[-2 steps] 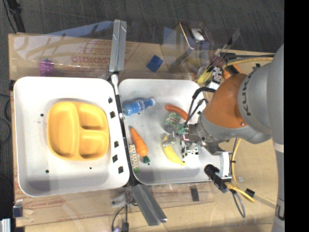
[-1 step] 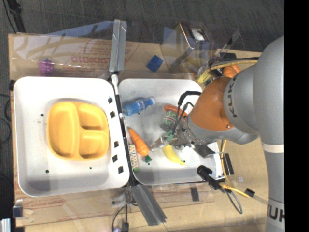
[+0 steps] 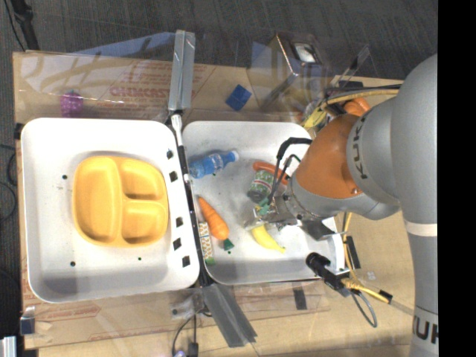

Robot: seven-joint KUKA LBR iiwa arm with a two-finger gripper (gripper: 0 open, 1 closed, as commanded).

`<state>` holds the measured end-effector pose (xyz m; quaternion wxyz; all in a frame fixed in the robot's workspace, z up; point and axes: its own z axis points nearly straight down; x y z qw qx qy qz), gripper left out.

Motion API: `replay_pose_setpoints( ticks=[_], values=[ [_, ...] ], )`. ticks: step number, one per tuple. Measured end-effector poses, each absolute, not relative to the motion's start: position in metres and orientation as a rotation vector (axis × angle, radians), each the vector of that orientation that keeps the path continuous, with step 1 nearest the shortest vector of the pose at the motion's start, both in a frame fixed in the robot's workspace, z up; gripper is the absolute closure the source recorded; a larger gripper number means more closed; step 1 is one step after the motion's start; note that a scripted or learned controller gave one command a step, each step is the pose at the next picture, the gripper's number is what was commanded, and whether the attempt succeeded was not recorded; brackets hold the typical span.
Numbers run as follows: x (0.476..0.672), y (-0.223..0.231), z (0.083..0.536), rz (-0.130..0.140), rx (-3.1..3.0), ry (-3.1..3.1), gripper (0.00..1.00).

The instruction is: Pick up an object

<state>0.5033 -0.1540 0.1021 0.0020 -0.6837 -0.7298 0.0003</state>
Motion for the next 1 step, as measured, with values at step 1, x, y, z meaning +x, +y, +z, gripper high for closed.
replay_pose_setpoints(
  ticks=[1],
  values=[
    [0.509,-0.0876,0.1919,0.0,-2.168,-2.271,1.0]
  ],
)
